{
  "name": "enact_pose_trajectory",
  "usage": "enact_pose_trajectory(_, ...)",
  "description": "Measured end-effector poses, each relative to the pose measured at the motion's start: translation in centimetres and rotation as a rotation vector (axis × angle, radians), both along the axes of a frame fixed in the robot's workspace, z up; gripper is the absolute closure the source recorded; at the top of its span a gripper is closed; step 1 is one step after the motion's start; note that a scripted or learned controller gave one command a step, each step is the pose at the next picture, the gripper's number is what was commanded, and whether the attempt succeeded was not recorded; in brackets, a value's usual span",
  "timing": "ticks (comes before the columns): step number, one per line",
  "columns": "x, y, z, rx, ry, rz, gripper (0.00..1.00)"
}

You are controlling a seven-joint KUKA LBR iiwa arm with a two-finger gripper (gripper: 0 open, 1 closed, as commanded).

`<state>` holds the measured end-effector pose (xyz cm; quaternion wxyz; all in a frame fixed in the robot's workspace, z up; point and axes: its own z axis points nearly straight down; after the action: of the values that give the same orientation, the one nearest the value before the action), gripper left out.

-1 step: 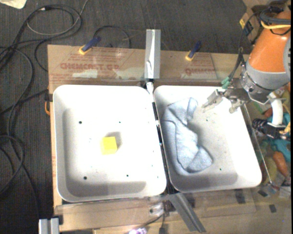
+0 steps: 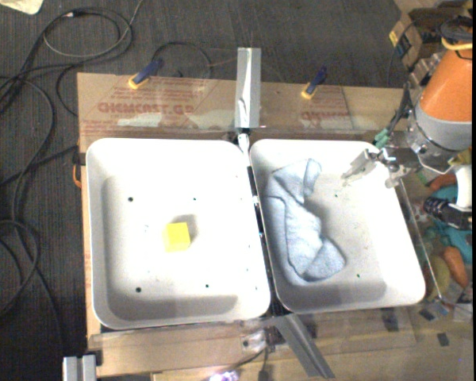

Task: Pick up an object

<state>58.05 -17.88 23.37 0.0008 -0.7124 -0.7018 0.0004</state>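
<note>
A small yellow block [image 2: 178, 236] lies near the middle of the left bin [image 2: 103, 173]. In the right bin [image 2: 381, 236], a crumpled light blue cloth [image 2: 305, 222] stretches from the back centre to the front. My gripper [image 2: 373, 171] hangs over that bin's back right corner, to the right of the cloth and apart from it. Its fingers [image 2: 355, 168] are spread open and hold nothing. The orange band of the arm [image 2: 451, 86] rises behind it.
A metal post [image 2: 247, 86] stands behind the seam between the bins. Two blue-and-yellow clamps [image 2: 145, 74] [image 2: 315, 82] hold the backboard. Cables loop on the floor at left, and tools and clutter [image 2: 448, 236] lie beyond the right bin's edge.
</note>
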Motion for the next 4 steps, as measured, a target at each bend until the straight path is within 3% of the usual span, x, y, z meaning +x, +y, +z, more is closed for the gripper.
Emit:
enact_pose_trajectory(1,-0.6,-0.8,-2.5,-0.003,0.0,0.086,0.0)
enact_pose_trajectory(2,-1.2,-3.4,0.9,-0.002,-0.001,0.016,0.0)
enact_pose_trajectory(3,6.8,-0.3,-5.4,-0.003,0.0,0.136,0.0)
enact_pose_trajectory(4,7.8,-1.3,-2.1,-0.002,-0.002,0.138,0.0)
